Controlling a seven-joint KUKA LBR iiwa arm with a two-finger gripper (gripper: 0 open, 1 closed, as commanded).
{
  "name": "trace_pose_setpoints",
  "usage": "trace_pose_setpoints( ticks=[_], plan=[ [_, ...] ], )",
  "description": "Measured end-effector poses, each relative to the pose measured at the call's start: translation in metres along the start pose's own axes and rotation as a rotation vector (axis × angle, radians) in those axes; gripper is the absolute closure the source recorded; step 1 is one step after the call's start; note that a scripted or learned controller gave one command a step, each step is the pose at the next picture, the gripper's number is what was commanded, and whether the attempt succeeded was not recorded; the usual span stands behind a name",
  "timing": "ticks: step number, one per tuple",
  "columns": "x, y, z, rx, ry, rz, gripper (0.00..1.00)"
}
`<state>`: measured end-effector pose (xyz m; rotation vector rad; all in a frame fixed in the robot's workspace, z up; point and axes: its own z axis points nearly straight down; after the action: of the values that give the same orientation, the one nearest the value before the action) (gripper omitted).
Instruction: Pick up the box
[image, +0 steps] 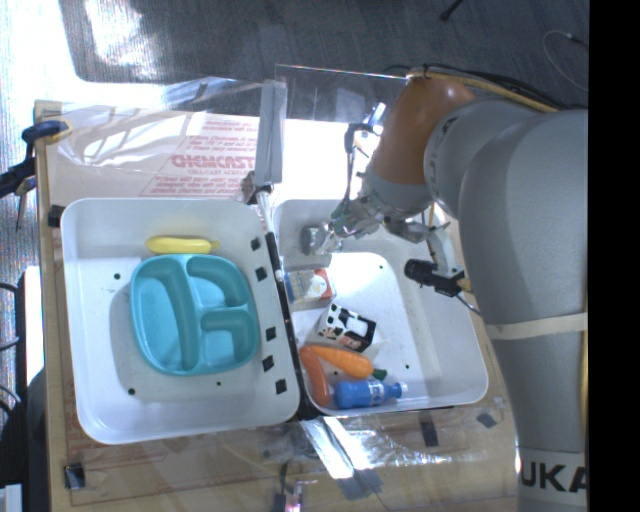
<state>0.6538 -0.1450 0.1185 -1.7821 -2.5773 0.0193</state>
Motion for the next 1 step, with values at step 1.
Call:
trace_pose_setpoints(
  ticks=[1],
  plan=[
    [-0.0025,0.0014,0.0071,0.003,-0.002,-0.064,0.00]
  ],
)
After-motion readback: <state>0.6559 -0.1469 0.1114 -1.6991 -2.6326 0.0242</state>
